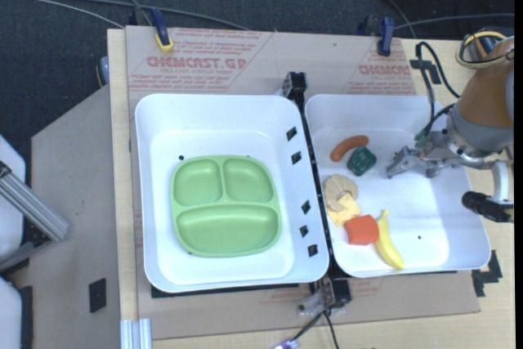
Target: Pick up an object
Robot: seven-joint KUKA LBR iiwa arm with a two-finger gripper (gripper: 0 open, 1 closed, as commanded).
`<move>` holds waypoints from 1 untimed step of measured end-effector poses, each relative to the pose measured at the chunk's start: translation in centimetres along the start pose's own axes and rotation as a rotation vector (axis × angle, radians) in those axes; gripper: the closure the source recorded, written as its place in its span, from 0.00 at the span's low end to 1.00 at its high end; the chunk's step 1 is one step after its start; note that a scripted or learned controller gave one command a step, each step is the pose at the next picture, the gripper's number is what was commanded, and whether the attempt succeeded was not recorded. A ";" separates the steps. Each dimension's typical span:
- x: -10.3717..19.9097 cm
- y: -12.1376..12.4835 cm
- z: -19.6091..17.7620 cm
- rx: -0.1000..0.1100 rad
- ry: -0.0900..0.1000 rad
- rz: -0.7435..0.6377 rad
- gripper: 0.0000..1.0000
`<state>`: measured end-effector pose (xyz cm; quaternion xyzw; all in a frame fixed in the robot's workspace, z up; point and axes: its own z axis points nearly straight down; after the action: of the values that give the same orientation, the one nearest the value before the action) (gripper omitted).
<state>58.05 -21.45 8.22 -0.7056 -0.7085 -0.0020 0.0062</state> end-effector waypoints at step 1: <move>-0.2 0.0 -1.0 -0.001 -0.005 0.000 1.00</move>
<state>58.05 -21.66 9.24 -0.7058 -0.7084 -0.0005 0.0042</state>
